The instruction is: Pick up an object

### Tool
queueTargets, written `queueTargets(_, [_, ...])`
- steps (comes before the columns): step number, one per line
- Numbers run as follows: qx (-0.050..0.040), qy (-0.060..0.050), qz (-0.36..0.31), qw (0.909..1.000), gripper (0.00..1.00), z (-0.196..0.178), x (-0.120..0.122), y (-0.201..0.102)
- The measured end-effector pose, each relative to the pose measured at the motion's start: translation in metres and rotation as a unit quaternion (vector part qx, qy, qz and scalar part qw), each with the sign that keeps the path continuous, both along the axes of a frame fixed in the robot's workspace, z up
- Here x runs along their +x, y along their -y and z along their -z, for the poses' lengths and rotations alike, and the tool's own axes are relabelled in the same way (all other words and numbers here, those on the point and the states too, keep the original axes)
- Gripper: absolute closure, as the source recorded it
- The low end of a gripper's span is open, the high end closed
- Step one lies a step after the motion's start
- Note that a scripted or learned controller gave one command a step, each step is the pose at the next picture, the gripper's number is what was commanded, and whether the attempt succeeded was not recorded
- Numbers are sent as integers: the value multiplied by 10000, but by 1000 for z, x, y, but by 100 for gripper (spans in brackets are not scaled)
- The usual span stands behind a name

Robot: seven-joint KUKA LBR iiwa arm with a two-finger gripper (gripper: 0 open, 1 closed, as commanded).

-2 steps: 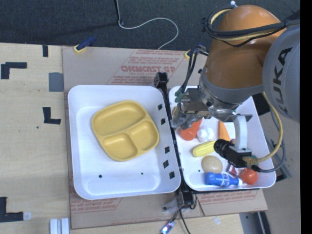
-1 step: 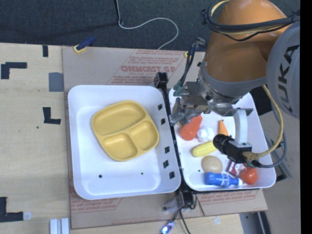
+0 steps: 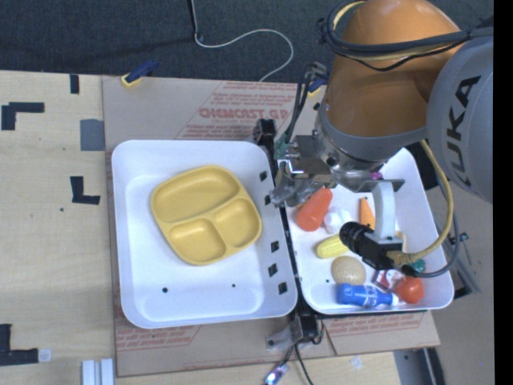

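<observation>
Right bin (image 3: 429, 207) half hidden beneath arm (image 3: 385, 62)

Readable lettering on the arm and the cardboard

The grey arm (image 3: 473, 111) bore the large dark letters "KU", running vertically and cut off by the frame's right edge. Left of the arm, the brown cardboard sheet (image 3: 200, 111) under the bins carried red printed lettering, seen upside down; its biggest line appeared to read "CHEMCAST", though this was uncertain. The smaller red lines beside that word were too fine to make out.
</observation>
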State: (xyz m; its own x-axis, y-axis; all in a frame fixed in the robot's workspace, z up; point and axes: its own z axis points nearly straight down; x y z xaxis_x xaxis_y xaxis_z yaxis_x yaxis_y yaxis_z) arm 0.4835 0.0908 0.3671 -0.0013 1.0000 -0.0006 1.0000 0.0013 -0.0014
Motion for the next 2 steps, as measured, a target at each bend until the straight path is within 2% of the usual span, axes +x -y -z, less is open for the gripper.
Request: queueTargets(2, [3,9,-5,10000,100,-38,0,3])
